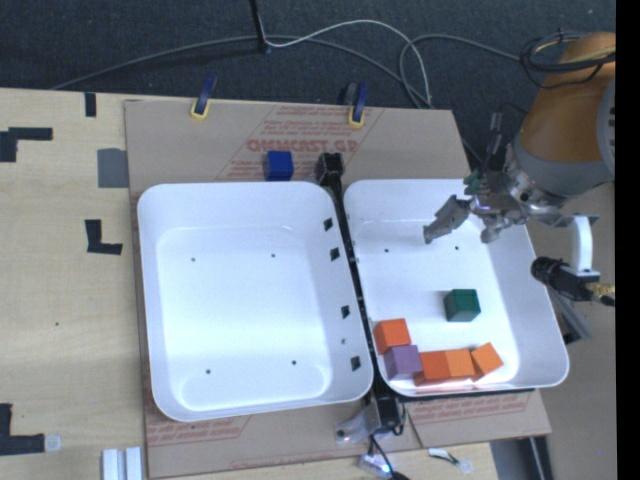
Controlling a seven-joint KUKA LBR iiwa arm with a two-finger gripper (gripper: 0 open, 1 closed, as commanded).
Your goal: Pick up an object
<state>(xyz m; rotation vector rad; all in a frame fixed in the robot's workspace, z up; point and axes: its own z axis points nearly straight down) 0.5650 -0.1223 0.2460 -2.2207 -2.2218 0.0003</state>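
Green block is sitting alone in the middle of the right bin, and it is lying below the pincer in the camera view, toward the near side of the desk. The pincer is hanging over the far part of that same bin, its two fingers spread apart and gripping nothing. One finger is pointing out to the left, the other is sitting closer to the wrist. The block is lying almost straight under the gap in picture terms, well apart from both tips. Since the block is looking roughly square, no side is offering a clearly better grip.

Along the near wall of the bin a cluster is crowding together: an orange block, a purple block touching it, and more orange blocks beside them. These are lying farther from the pincer and packed tightly, so I am judging the lone green one the easier target.
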